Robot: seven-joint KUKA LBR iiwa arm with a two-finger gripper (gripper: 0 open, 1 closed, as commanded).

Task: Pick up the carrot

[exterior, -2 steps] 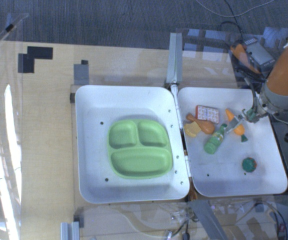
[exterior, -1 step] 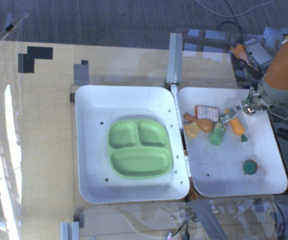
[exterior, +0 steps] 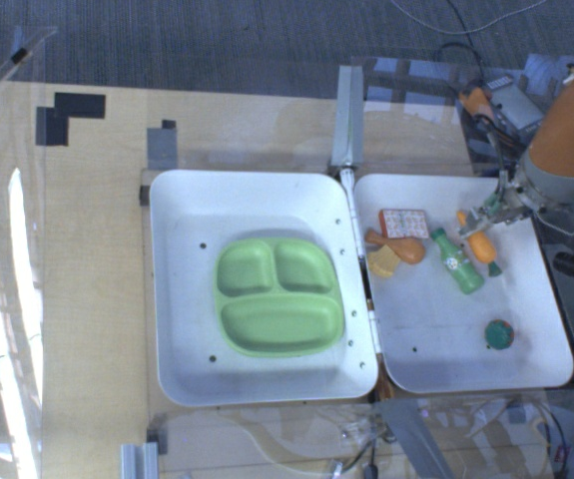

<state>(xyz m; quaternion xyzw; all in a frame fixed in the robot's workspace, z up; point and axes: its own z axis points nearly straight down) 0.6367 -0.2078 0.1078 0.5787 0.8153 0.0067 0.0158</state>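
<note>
the arm (exterior: pixel 566 133) enters at the upper right of the frame, and its gripper (exterior: pixel 488 218) hangs low over the upper right part of the right bin (exterior: pixel 526 367). the carrot (exterior: pixel 480 246) lies on the bin floor just below the gripper, touching or nearly touching it; i cannot tell whether the pincer is apart or together. a green bottle (exterior: pixel 457 261) lies just left of the carrot. further left sit a red box (exterior: pixel 403 224) and a brown food piece (exterior: pixel 398 248). a green ball (exterior: pixel 499 334) rests lower right. the left bin (exterior: pixel 182 367) holds a green tray (exterior: pixel 279 297).
</note>
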